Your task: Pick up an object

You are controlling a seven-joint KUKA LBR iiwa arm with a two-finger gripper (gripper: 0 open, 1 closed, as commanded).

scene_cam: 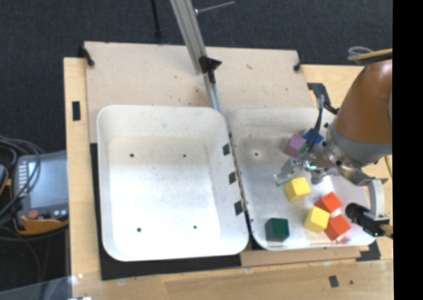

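Count from my pincer's side: two white bins (165, 117), two yellow blocks (297, 188), two orange blocks (330, 202), one green block (277, 228), one purple block (295, 145).

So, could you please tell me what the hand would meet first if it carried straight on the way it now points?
Probably the upper yellow cube: the hand points down and leftward into the right bin just above it. Depth is unclear, so it may reach bare bin floor instead.
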